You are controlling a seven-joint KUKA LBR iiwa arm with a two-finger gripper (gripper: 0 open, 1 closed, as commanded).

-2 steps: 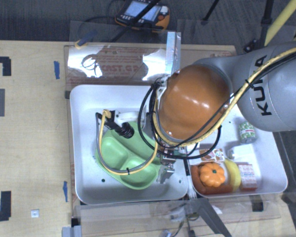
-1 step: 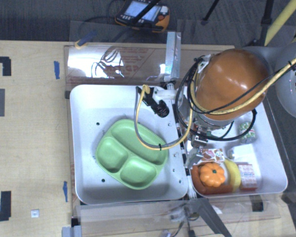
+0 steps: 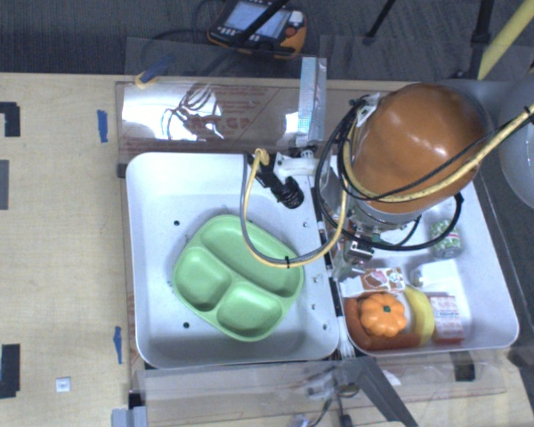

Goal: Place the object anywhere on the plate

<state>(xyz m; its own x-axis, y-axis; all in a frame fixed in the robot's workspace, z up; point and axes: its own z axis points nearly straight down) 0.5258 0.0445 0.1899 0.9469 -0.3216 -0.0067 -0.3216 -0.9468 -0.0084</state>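
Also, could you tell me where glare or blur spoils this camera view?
In the camera view, glare streaks the clear panel behind the left bin and shines on the arm's orange band; the green plate is evenly lit; the items by the pumpkin toy are soft, labels unreadable.

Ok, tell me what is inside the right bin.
The right bin holds an orange pumpkin, a yellow banana and small packets. The arm covers its upper half, so anything there is hidden.
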